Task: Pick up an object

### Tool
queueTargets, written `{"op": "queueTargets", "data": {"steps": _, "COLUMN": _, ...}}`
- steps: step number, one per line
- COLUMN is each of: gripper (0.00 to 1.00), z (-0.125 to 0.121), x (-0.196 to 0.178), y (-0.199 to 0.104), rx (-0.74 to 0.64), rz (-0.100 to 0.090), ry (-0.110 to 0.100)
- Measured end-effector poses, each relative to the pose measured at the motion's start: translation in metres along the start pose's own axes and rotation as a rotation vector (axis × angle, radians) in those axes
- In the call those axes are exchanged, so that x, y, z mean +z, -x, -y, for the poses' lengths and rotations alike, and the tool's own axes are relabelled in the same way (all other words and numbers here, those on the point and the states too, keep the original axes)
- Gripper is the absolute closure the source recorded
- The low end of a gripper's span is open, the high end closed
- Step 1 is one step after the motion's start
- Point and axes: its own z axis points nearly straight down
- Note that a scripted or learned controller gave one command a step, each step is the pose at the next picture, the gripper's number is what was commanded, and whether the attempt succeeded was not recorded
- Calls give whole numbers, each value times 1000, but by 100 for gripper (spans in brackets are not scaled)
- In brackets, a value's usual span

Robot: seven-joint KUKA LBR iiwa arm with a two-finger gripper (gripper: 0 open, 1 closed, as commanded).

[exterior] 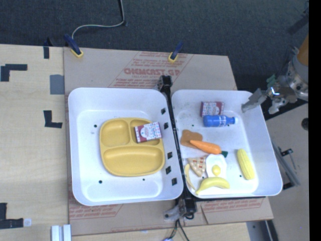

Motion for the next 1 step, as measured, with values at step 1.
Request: {"op": "queueTargets", "data": {"steps": 1, "gripper": 0, "z": -8, "x": 144, "y": -8, "rx": 0, "rz": -3, "ry": -5}}
